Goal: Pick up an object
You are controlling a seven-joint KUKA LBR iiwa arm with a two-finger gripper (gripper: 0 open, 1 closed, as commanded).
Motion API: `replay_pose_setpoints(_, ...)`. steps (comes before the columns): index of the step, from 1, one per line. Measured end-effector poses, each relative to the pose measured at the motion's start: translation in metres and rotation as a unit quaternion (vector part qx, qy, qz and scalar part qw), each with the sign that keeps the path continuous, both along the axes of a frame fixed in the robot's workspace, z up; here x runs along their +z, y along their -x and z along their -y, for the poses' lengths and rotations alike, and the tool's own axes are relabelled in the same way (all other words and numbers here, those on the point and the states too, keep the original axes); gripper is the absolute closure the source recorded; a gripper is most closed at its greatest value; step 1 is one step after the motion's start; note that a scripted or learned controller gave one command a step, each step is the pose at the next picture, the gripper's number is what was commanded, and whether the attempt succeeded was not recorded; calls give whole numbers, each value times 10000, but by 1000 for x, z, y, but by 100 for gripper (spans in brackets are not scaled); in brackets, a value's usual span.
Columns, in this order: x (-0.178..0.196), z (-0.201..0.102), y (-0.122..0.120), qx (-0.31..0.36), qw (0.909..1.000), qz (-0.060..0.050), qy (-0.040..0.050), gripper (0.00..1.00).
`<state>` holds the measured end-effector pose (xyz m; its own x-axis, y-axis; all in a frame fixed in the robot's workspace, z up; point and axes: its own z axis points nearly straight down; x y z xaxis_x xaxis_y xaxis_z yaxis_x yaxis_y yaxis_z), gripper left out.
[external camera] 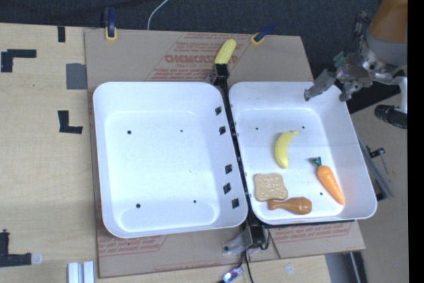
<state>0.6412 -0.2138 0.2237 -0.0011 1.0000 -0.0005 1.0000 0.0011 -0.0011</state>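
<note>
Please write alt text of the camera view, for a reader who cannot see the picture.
The claw hangs over the far right corner of the right bin, which holds a banana, a carrot, a toast slice and a chicken drumstick. The left bin lies beside it on brown cardboard.

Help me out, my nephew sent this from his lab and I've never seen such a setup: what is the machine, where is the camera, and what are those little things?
The camera looks down at a slant on a bench with two shallow white bins: left bin, right bin. The grey and orange robot arm reaches in from the right; its hand hovers over the right bin's far corner, holding nothing. That bin contains toy food: a banana, carrot, toast slice and drumstick.
</note>
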Motion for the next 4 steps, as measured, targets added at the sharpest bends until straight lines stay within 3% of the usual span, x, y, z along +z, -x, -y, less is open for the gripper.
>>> replay_pose_setpoints(1,-19,-34,51,0,10000,-26,-12,0)
replay_pose_setpoints(2,-126,-126,59,39,10000,33,-3,0)
replay_pose_setpoints(3,-111,-121,58,12,10000,46,5,100)
replay_pose_setpoints(4,43,-205,12,54,9999,101,-17,100)
